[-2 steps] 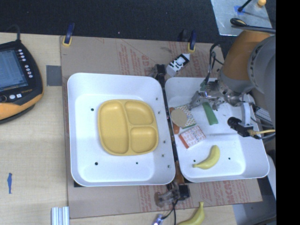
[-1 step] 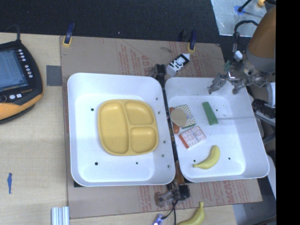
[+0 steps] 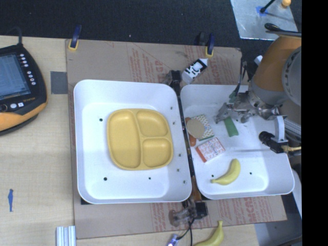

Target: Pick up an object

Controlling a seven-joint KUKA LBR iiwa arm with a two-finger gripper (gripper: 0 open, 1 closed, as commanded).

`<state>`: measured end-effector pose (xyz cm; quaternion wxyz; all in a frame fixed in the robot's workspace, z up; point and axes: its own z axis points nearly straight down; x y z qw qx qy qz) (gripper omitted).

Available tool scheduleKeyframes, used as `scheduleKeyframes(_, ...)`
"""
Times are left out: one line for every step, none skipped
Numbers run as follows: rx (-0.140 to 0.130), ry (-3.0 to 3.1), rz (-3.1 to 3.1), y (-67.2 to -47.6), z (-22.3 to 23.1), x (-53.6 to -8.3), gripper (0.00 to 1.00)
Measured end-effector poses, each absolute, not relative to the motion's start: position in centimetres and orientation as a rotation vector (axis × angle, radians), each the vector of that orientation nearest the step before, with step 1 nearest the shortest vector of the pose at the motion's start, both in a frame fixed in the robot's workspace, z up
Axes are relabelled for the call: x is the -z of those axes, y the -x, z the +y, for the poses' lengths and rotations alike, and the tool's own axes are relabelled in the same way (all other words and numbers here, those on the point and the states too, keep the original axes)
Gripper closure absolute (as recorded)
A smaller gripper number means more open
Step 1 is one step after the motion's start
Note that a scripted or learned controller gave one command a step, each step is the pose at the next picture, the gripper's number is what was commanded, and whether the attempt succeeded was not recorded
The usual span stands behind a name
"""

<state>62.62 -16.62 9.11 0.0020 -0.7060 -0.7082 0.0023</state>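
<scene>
My gripper [image 3: 233,115] hangs over the right bin [image 3: 266,181], near its far middle, with the arm coming in from the right. Just below its fingertips lies a small green block [image 3: 231,126]. A yellow banana [image 3: 227,173] rests near the bin's front. A red-and-white packet [image 3: 210,149] and a round tan piece on a patterned card [image 3: 197,127] lie at the bin's left side. Nothing shows between the fingers.
The left bin [image 3: 87,137] holds a yellow divided plate [image 3: 139,138]. A second banana [image 3: 212,236] lies on the bench in front of the bins. A teach pendant [image 3: 18,88] sits at the far left. A black-and-white object [image 3: 195,69] lies behind the bins.
</scene>
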Motion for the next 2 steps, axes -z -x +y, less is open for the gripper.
scheduleKeyframes(-0.009, 2.214, -2.223, -62.7, -16.8, -10.2, 1.0)
scheduleKeyframes(-0.004, 2.212, -2.228, -55.3, -8.8, -19.3, 1.0)
